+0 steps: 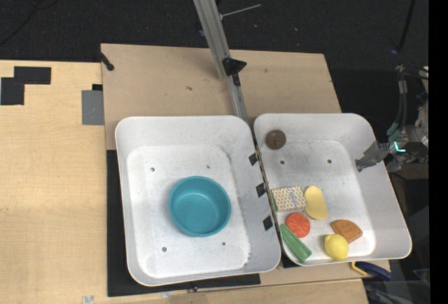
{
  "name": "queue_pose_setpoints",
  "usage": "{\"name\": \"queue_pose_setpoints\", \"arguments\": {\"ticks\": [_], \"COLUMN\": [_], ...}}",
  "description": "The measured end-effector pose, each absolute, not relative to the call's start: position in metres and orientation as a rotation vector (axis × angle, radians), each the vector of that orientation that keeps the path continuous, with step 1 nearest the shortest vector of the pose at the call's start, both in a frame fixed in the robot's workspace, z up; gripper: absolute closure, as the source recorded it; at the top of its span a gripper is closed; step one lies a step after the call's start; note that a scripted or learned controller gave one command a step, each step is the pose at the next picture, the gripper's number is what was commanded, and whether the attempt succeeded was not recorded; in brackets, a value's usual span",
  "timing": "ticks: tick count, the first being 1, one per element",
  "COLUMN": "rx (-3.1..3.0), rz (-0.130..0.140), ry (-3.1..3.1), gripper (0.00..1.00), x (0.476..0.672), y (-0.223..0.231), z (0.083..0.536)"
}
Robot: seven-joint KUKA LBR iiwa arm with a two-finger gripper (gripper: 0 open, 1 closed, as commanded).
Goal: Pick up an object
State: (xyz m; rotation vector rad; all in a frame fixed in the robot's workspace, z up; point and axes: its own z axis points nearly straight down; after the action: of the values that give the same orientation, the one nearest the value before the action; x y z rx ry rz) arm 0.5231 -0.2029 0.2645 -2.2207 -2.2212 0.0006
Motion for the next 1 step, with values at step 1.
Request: {"name": "queue_pose_setpoints", "arguments": {"ticks": [1], "rx": [-2.221], "rz": [0.001], "ry": [-2.221], "gripper": [0.00], "x": [0.5231], "y": [-0.2029], "z": [0.2645]}}
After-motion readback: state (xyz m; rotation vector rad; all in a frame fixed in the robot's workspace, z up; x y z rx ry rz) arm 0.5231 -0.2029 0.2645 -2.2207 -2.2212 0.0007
